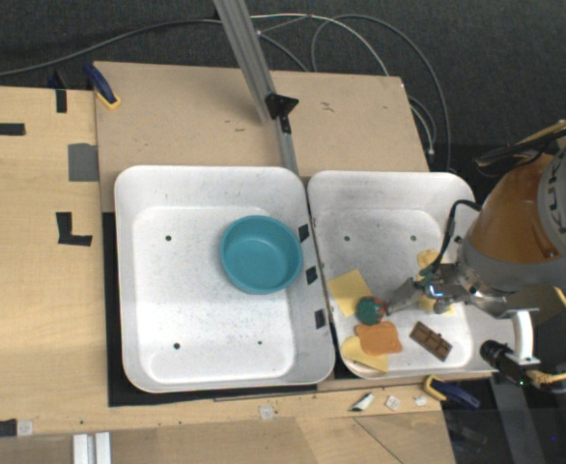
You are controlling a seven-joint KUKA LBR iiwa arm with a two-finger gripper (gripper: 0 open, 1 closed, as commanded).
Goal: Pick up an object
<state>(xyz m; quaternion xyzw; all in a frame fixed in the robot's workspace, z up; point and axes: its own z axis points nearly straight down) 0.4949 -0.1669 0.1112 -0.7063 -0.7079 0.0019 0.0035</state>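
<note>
The gripper [391, 304] touches the green ball [369, 309]; its finger opening is too blurred to tell, arm cut off right.

Hidden and cut-off parts around the gripper

The arm [529, 230] ran off the right edge, so its base was out of sight. It covered the right bin's [380, 193] far right wall and part of a yellow piece [426, 258] just behind the gripper [399, 299]. The fingers were too small and blurred to tell their state. Just beside the fingertips, the green ball [369, 309] overlapped a yellow slice [350, 288], and the orange piece [379, 337] hid much of another yellow slice [362, 358] below.
</note>
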